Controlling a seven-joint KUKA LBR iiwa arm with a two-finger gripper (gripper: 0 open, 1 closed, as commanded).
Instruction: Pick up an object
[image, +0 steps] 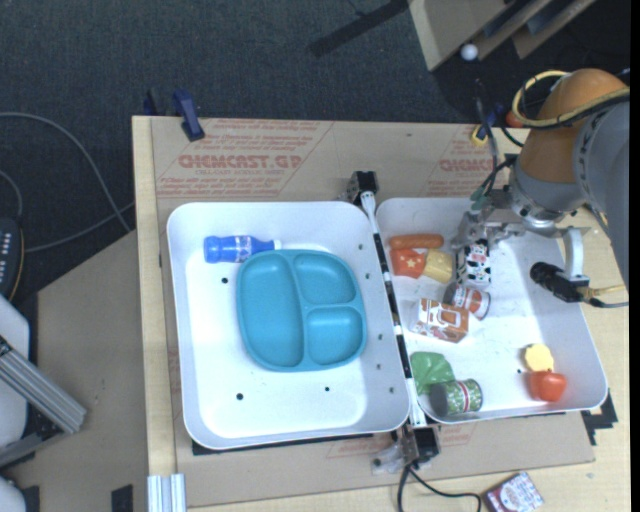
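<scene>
While the grey arm (580, 150) with its orange band reaches in from the right, its end effector (478, 262) hangs low over the far-left part of the right bin (570, 340), directly above a small black-and-white patterned object (478, 268). That object stands roughly on end, its long axis running near to far in the view, and it sits right at the fingertips; whether it is actually pinched between them cannot be made out, nor can the state of the end effector be judged.

Just beside it on the left lie a yellow block (438, 265) and a red-orange piece (408, 260), with an orange carrot-like item (415, 241) lying left to right just beyond them. Nearer the camera from the patterned object rests a red-and-white packet (443, 319), tilted slightly. In the near-left corner of the same bin are a green item (430, 367) and a green-labelled can (458, 396) lying on its side, its long axis left to right. Toward the near-right corner sit a small yellow piece (538, 356) and a red one (547, 385), touching or nearly so.

The left bin (200, 300) holds a blue divided plate (300, 306) and, just beyond its far-left edge, a blue bottle (238, 247) lying flat with its white cap pointing right. Both bins rest on the table (300, 160).
</scene>
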